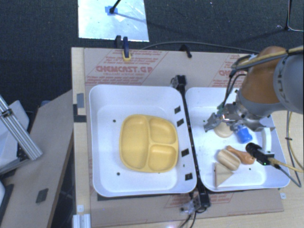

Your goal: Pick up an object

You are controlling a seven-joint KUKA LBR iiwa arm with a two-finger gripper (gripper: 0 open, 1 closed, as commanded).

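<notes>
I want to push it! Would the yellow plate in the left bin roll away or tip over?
Probably neither. The yellow plate lies flat and wide in the left bin, so it would likely slide. Its molded sections suggest stiff plastic, probably light. The smooth surface might be slippery.

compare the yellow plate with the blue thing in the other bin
The yellow plate is large, flat, split into three sections, and lies alone in the left bin. The blue thing is small and chunky, crowded among other items in the right bin beside the end effector.
</notes>
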